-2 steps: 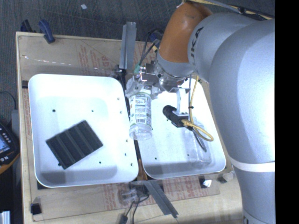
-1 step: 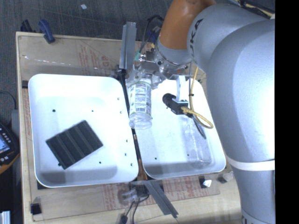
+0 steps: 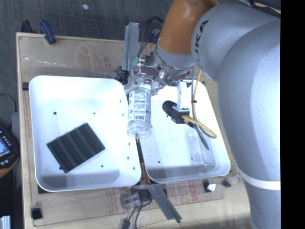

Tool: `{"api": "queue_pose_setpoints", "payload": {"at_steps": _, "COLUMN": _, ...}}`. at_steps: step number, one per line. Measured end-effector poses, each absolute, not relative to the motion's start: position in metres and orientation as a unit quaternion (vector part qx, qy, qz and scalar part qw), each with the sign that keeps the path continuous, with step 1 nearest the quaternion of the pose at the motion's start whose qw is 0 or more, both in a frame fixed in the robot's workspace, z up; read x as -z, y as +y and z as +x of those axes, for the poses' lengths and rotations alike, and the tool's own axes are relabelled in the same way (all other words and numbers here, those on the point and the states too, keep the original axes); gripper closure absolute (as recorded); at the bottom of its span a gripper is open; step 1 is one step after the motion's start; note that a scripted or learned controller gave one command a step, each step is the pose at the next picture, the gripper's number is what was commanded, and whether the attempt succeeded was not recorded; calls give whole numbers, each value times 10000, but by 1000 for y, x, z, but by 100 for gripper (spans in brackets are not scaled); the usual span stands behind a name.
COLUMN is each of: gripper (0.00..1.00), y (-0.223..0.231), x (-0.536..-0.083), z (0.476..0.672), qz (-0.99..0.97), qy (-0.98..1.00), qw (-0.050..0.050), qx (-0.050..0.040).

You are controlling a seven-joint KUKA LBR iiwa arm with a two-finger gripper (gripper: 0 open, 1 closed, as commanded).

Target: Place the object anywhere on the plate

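Observation:
A clear plastic bottle (image 3: 139, 112) with a printed label hangs over the seam between the two bins, its neck up at my gripper (image 3: 141, 84) and its base pointing toward the front. My gripper is shut on the bottle's neck end. The plate (image 3: 76, 147), a black ridged rectangle, lies tilted in the front left part of the left bin (image 3: 43, 87). The bottle is well to the right of the plate and apart from it.
The right bin (image 3: 209, 168) lies under the arm, whose grey body covers the right side of the view. A metal post (image 3: 130, 44) stands behind the bins near the gripper. A blue clamp (image 3: 46, 31) sits at the bench's back left corner.

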State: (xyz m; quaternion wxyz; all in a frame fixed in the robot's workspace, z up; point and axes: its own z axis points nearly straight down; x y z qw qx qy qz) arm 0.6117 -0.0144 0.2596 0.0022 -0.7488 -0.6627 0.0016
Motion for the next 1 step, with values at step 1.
{"api": "queue_pose_setpoints", "payload": {"at_steps": 1, "gripper": 100, "y": 4, "x": -248, "z": 634, "qz": -8131, "qy": -5821, "qw": 5, "qx": -14}}
